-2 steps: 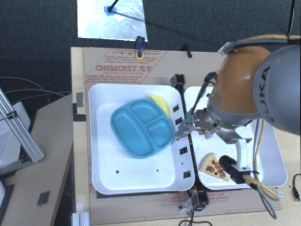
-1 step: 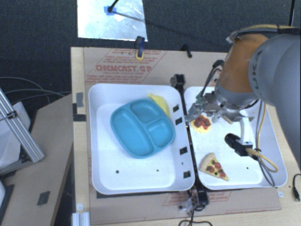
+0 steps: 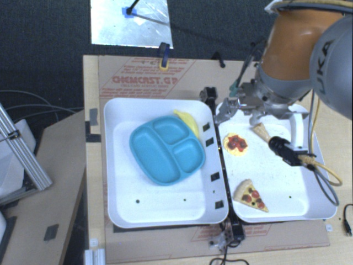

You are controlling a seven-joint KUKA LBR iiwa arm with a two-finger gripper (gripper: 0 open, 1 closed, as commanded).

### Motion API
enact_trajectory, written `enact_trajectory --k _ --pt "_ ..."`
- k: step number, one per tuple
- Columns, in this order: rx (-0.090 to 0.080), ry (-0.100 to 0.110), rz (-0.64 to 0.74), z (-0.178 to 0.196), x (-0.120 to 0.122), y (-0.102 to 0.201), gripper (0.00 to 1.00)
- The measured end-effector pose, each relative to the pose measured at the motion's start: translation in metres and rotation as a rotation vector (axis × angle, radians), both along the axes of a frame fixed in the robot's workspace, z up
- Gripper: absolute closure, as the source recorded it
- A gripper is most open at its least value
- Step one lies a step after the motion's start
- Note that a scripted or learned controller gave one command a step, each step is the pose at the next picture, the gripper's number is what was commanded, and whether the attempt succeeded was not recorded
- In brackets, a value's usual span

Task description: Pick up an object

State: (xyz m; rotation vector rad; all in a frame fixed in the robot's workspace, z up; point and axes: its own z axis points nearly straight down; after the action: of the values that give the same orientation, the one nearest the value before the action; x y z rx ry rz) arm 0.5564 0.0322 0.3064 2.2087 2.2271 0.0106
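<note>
Left bin (image 3: 118, 203): I see the divided plate (image 3: 166, 149) centred, banana (image 3: 188, 121) behind it.
Right bin (image 3: 298, 200): pizza slice (image 3: 251, 195) near front, egg toy (image 3: 236, 143) behind it.

A plain blue divided plate (image 3: 167, 149) fills the white left bin (image 3: 124, 206); behind the plate a yellow banana (image 3: 189, 121); right of it, red-spotted pizza slice (image 3: 251, 195).

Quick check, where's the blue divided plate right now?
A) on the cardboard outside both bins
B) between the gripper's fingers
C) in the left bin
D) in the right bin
C: the blue plate lies flat on the floor of the left bin, with a yellow piece at its far edge; the pizza slice is over in the right bin.
</note>
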Motion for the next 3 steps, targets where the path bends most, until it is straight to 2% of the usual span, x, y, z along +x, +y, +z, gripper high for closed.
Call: enact_trajectory --k 1,2,3 --pt "0.0 0.009 -0.002 -0.046 -0.027 0.063 0.0" --pt "-0.001 0.007 0.0 -0.035 -0.026 0.061 1.0" --pt "-0.003 0.0 -0.009 -0.034 0.056 0.01 1.0"
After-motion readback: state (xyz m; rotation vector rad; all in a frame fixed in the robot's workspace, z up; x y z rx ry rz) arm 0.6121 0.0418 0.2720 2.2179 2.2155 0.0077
